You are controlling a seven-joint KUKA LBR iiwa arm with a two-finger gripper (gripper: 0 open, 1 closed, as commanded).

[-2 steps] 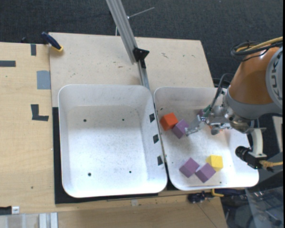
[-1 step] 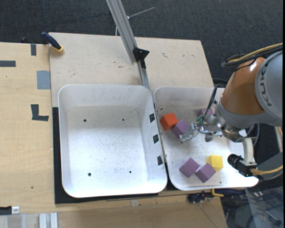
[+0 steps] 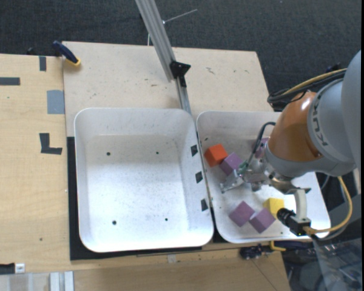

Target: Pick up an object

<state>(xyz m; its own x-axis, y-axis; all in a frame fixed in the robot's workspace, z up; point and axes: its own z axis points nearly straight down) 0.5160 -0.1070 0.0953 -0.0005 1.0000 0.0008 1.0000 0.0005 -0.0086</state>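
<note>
Tool (image 3: 233, 180) low in right bin (image 3: 230, 121), touching purple cube (image 3: 232, 163) beside orange cube (image 3: 215, 154); open or closed, cannot tell. Risk: crowding neighbour deflects tool, cube skids away.

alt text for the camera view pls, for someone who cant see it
A grey and orange robot arm reaches from the right into the right bin, its hand low beside a purple block and an orange block. Two more purple blocks and a yellow block lie nearer the front.
</note>
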